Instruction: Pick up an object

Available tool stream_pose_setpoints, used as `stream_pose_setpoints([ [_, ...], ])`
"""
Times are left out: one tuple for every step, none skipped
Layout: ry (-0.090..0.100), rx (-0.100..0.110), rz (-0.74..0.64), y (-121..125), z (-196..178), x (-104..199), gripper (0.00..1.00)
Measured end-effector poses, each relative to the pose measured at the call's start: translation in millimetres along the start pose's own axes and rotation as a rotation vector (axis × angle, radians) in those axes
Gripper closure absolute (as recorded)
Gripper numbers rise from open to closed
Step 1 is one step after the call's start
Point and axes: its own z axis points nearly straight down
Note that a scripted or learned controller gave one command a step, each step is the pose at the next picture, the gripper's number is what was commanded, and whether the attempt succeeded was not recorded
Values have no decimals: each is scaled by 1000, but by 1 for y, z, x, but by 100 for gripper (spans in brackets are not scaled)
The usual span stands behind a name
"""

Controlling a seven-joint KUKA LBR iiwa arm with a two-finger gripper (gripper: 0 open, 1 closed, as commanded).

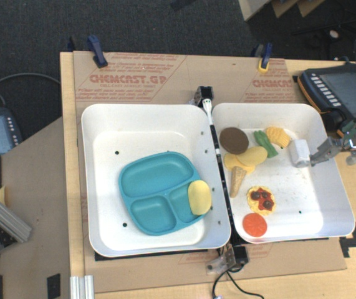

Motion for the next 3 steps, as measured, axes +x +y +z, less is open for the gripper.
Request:
stream_pose_setpoints([
  [3,11,5,-19,106,-39,0],
  [-4,-10,-2,-13,4,-29,0],
  [-6,-21,-5,-11,-156,3,0],
])
